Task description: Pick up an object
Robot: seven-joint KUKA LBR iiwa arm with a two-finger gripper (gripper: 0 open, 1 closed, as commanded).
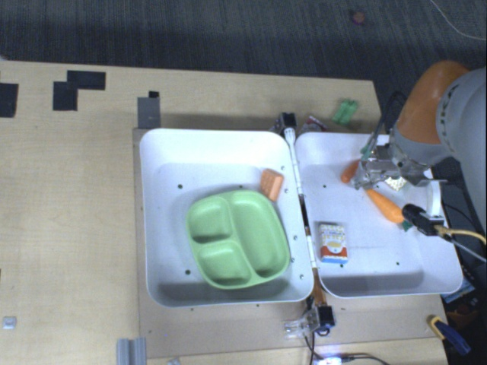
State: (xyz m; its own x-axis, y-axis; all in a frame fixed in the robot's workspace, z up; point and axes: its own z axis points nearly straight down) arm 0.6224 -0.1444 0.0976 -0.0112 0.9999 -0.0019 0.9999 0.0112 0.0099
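Two bins sit side by side on the bench (68,226) — the left bin (163,204) holds a divided plate (237,239) (a small block (272,183) at its far-right edge); the right bin (426,268) holds a carrot (384,205) behind a packet (332,242).

Two white bins (163,204); one green divided plate (237,238), one orange block (271,183), one carrot (384,204), one small packet (332,242).
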